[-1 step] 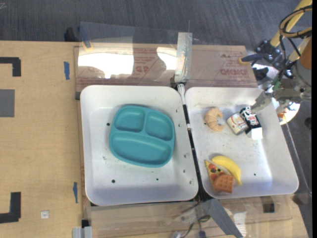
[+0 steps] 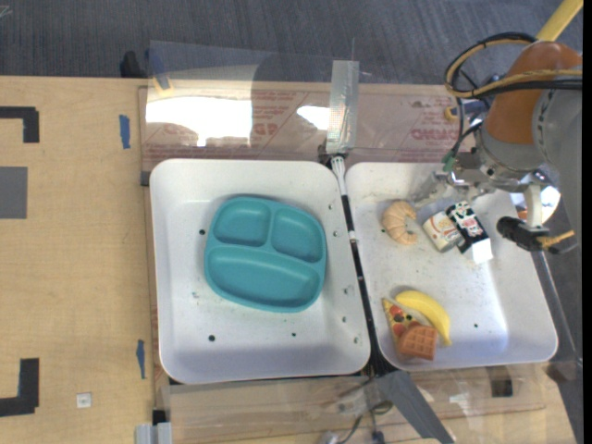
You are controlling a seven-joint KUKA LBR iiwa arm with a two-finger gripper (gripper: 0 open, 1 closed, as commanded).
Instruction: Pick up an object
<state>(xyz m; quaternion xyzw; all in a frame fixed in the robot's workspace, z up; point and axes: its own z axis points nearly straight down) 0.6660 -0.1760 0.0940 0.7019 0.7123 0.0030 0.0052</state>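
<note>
**Gripper low over a crowded corner of the right bin: risks I see**

From my station I see the arm reaching in from the right, with the gripper (image 2: 460,213) low over the upper part of the right bin (image 2: 518,340). Whether it is pinching something or not, I cannot tell; the wrist and cables cover that part.

The task names no special object, so I count the candidates. A croissant (image 2: 401,222) lies near the upper left of the right bin. Just beside it, on its right, is a small carton (image 2: 442,231), and the dark tool tip stands touching or almost touching this carton. Lower in the same bin a banana (image 2: 427,311) lies against a pizza slice (image 2: 399,314) and a waffle (image 2: 416,342). The left bin (image 2: 176,276) holds a teal divided plate (image 2: 265,252).

What could go wrong, in my judgement:

- The carton and the croissant are close together. If the tool closes off-centre, it may push the carton against the croissant instead of gripping it.
- The carton looks tilted, so it may rotate and slip out when lifted.
- The croissant is rounded and could roll away from a side contact.
- The tool works near the back wall of the bin, so a small error may hit the wall.
</note>
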